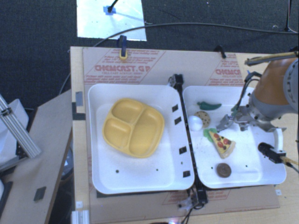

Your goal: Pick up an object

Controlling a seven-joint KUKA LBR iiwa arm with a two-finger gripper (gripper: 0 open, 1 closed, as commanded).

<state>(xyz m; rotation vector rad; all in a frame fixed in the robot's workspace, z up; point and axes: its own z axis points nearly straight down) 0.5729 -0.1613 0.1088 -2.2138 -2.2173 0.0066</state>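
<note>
**Gripper hangs over the right bin, above the toy food**

Nearest the camera in the right bin (268, 178), a round brown disc (224, 170) lies flat on the floor, close to the front wall. Just beyond it is a toy pizza slice (221, 143); its long axis runs on a diagonal, with the green tip pointing up and left and the wide crust end down and right. Farther back, a white ball (195, 122) sits against the divider, with a speckled cookie (202, 118) just beside it. A green pepper (209, 105) lies near the back wall, long axis roughly left to right, its pointed end toward the right.

The gripper (226, 122) reaches in from the right and sits above the bin floor, between the cookie and the pizza slice. Nothing shows between its fingers; whether they are spread or closed cannot be told at this angle.

In the left bin (107, 176), a yellow divided plate (133, 127) rests flat near the middle.
</note>
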